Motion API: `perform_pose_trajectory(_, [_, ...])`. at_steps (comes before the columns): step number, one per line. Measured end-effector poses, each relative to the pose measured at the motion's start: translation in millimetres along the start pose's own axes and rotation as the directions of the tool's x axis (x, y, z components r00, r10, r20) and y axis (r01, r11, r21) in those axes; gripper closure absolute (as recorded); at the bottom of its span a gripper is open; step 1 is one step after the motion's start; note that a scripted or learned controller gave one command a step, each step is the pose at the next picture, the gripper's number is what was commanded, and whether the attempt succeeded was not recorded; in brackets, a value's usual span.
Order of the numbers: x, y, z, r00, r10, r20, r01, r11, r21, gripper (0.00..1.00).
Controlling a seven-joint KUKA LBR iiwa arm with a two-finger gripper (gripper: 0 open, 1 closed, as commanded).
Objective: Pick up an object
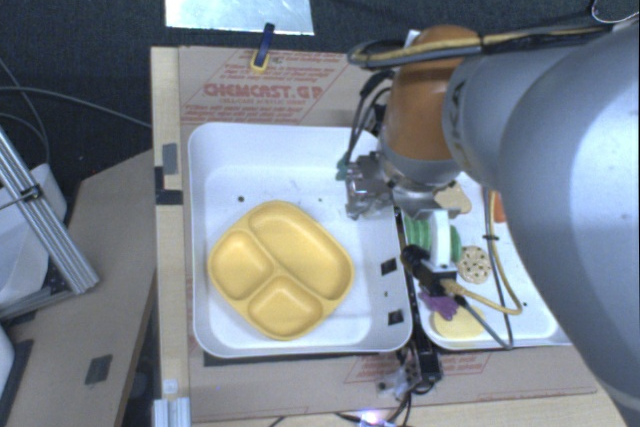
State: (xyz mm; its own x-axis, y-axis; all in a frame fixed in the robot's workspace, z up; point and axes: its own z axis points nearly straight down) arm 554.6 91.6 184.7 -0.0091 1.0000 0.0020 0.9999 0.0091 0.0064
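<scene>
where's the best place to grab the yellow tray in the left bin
Probably its raised outer rim, from straight above: the yellow tray lies flat in the left bin, so one finger can drop inside a compartment and one outside. The rim nearest the gripper looks easiest.

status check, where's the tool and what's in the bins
Tool over the left bin's right side, nothing seen held. Yellow divided tray lies in left bin. Cookie and green pieces in right bin, arm covering much of it.

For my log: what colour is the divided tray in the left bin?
Yellow tray, camera view.
</scene>
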Motion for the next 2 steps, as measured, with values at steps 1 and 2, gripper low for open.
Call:
perform_pose_trajectory(1, [71.2, 56.1, 81.1, 1.0, 0.0, 0.001, 0.0, 1.0, -0.009, 1.0])
perform_pose_trajectory(2, [71.0, 118.0, -186.4, 1.0, 0.002, -0.002, -0.002, 1.0, -0.016, 1.0])
